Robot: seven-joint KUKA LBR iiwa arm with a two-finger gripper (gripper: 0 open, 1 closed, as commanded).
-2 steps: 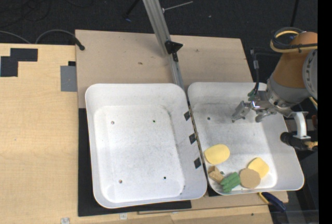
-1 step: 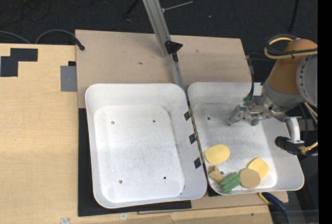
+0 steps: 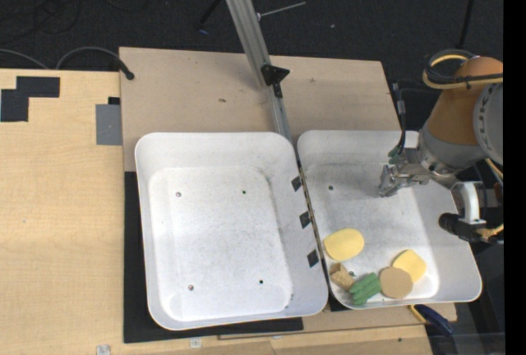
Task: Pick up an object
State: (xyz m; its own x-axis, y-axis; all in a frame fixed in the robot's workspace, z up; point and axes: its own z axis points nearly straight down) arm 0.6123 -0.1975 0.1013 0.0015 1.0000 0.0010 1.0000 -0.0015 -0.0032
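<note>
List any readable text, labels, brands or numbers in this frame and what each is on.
None: no legible text, label, brand or number.
Right bin contents, a yellow oval piece, yellow block, tan round piece and green piece, bear no print that can be made out.
Left bin: dark dots, no characters.
Arm and gripper: no markings resolvable.
Black patches on the wooden table are plain shapes, not signs.

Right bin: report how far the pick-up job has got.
Done: nothing looks picked up. The pale yellow oval object, the yellow round block, the tan disc and the green piece all lie at the near end of the right white bin. In hand: the two-finger gripper hangs over the bin's bare middle, apart from them. Left: reach one, grasp, lift.
</note>
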